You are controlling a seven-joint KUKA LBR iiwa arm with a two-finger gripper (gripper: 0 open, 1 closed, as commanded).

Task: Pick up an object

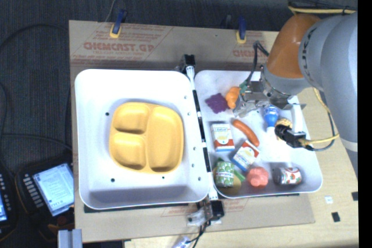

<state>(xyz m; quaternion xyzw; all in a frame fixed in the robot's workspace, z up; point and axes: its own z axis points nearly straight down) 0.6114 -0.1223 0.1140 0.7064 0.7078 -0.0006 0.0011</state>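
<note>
On the left of the bench (87, 38) sits the left bin (93, 90), holding a yellow divided tray (147, 136) and nothing that invites a grasp. The right bin (311, 174) carries the clutter: a purple piece (216, 102) near its upper left, a small orange piece (232, 94) just beside it, a white carton (221, 136) below, a second small carton (246, 155), a green round item (226, 174) at the lower edge, a pink lump (258, 177), a dark can (287, 175) at the lower right, and a blue object (271, 117) farther right.

The likeliest target is the orange-red sausage-shaped toy (246, 131), lying near the middle of the right bin with its long axis running from upper left to lower right. The gripper (251, 100) hangs low over the upper part of that bin, and the toy lies just below it in the view, toward the near rim, close but apart. Whether the jaws are spread or pressed together I cannot tell; nothing is visibly pinched between them.

As I judge it, the coming move turns on shifting slightly toward the near rim and closing across the toy's narrow width, not along its length.
</note>
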